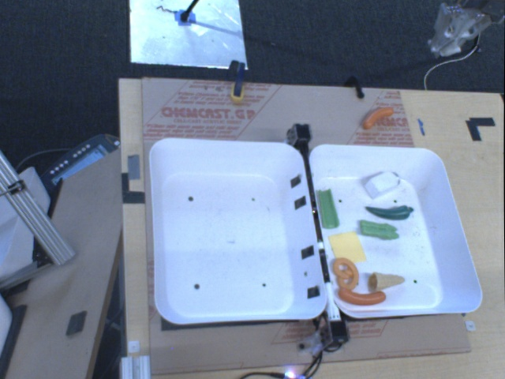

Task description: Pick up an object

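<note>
The right white bin (446, 204) holds several small toy foods. A white block (381, 184) lies near its back. Below it are a dark green pepper (390, 211) and a lighter green pod (379, 229). A green strip (327, 208) lies along the left wall, with a yellow square (348, 247) below it. A pretzel (345, 271), a cone (386, 280) and an orange sausage (361, 297) sit at the front. My gripper (454, 30) hangs far off at the top right, well beyond the bins and away from every object.
The left white bin (229, 235) sits beside the right one, with a black hinge strip (312, 227) between them. Another orange sausage (378, 118) lies on the bench behind the right bin. A yellow and blue clamp (237, 81) stands at the back edge.
</note>
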Controlling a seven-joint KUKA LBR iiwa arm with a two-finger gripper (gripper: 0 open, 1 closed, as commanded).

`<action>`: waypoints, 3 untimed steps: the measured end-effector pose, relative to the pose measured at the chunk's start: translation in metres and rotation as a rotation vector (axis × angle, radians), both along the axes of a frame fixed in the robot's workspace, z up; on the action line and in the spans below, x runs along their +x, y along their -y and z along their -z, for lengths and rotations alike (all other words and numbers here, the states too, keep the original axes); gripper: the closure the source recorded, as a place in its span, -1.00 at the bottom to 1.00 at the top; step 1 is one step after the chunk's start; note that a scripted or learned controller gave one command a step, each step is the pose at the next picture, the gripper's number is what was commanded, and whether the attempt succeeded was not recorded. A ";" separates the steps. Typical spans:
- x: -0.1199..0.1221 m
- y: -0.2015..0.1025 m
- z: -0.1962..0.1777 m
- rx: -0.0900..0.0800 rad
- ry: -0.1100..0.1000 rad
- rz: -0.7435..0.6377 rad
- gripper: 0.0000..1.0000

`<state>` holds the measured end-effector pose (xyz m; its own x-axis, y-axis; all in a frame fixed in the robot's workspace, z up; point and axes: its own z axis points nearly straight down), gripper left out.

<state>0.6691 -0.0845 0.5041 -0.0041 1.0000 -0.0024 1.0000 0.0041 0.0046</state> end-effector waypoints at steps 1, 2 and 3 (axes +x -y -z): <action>-0.001 -0.001 0.000 0.001 -0.001 -0.001 1.00; -0.002 0.008 0.007 0.001 -0.002 0.004 1.00; -0.001 0.006 0.012 0.001 -0.001 0.002 1.00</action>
